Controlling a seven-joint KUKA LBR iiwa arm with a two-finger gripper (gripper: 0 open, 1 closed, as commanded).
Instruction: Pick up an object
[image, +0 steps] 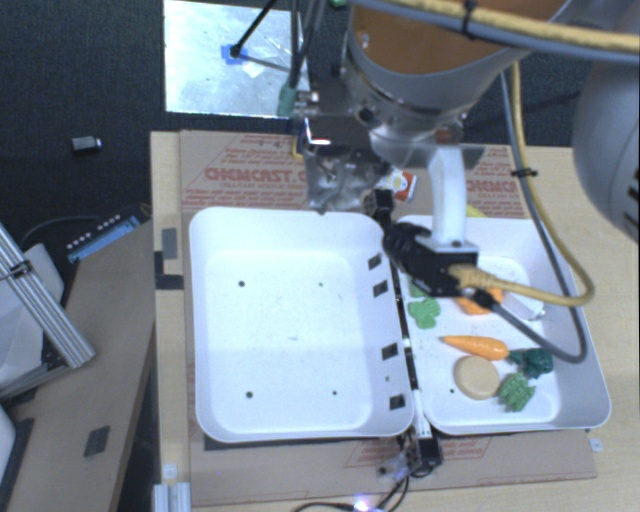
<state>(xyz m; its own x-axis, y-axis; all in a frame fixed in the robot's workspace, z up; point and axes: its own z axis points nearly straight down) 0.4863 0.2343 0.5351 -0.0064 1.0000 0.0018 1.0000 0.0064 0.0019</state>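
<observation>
L bin (290, 330) holds nothing to grab, so the pick has to come from the R bin (585, 395). Between them runs the divider w/ black clips (388, 352). Just R of it, near the R bin's top-left, sits the gripper (350, 190), hanging over the bins' far edge; can't tell if it's released or clenched, too blurred and tangled w/ the wrist. Candidates in the R bin: green piece (424, 312) near the divider, orange carrot (477, 346), tan round disc (477, 377), two green broccoli-like bits (517, 392) and (534, 361) close by. Looks like approach phase, nothing grasped that I can see. Next move prob. needs: shift toward the near side of the R bin, centre over one item, descend clear of the yellow hose (530, 290).
</observation>
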